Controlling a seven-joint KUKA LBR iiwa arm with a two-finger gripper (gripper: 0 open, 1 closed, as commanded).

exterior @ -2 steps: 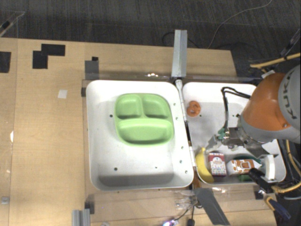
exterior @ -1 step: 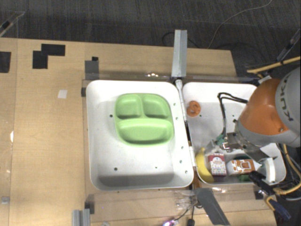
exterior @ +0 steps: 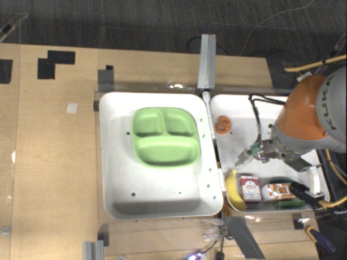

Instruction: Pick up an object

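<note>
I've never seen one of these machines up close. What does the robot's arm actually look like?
The arm is thick and rounded, grey with a broad orange band and dark lettering on its side. A thin black cable loops beside it. It ends in a small metallic gripper, with slim, pale fingers.

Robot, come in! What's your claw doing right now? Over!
Gripper low in right bin, nothing seen held. Red carton and banana just below. Orange ball up-left, apart.
</note>
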